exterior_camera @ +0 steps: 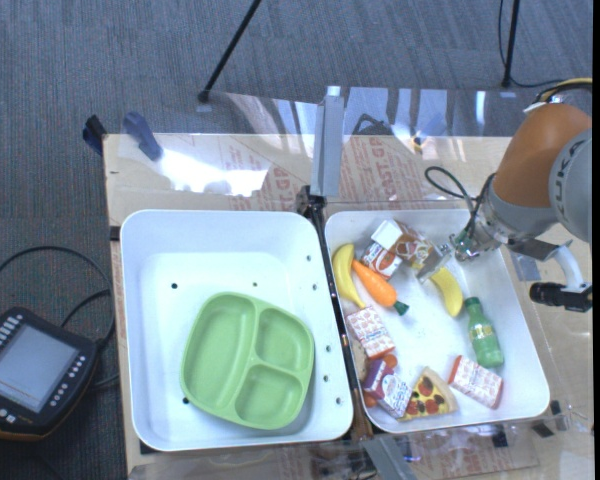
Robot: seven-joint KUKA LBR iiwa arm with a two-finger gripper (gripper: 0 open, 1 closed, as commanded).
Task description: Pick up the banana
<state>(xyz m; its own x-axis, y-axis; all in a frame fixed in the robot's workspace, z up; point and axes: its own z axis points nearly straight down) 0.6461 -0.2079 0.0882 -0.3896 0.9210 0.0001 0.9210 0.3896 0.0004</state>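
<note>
Claw poised above the right bin's toy food.
The claw is held at twelve o'clock of a small banana; its opening cannot be told, and nothing is seen gripped.

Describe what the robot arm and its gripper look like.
The arm is grey with a rounded orange band above the wrist and dark lettering on its grey shell. A thin black cable loops beside the wrist. The small metallic gripper carries greenish parts.
</note>
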